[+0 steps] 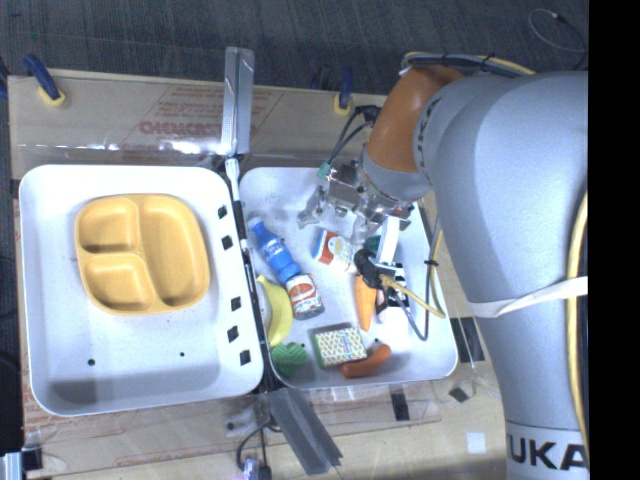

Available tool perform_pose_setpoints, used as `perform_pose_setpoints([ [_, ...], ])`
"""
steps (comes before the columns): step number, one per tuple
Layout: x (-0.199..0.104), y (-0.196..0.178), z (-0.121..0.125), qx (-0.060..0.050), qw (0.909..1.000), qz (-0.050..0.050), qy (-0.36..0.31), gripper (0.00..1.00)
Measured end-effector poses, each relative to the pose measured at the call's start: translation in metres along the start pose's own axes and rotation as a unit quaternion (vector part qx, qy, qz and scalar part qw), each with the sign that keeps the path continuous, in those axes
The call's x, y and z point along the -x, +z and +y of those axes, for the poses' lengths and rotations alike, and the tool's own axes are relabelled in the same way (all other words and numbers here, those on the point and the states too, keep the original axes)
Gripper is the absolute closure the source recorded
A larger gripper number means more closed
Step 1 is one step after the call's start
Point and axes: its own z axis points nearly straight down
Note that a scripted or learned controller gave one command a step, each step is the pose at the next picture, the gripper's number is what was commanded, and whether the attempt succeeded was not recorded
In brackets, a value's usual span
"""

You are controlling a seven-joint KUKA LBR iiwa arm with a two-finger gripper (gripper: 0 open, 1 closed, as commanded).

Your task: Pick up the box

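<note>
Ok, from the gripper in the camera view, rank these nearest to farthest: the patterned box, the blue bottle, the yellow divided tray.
Gripper sits over the right bin's upper part.
1. Blue bottle: just left of it and lower, same bin.
2. Patterned box: near that bin's bottom edge.
3. Yellow divided tray: in the left bin, clearly farthest.

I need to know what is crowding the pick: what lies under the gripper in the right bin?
Under the gripper a red and white carton shows, beside a carrot. The gripper covers the carton's upper edge, so contact cannot be judged.
</note>
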Motion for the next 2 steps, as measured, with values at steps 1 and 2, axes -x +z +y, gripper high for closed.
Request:
perform_pose_setpoints([
  [1, -0.010, 0.020, 0.028, 0.002, 0.9978, 0.001, 0.067, 0.00],
  [2, -0.002, 0.021, -0.031, 0.000, 0.9985, 0.000, 0.055, 0.00],
])
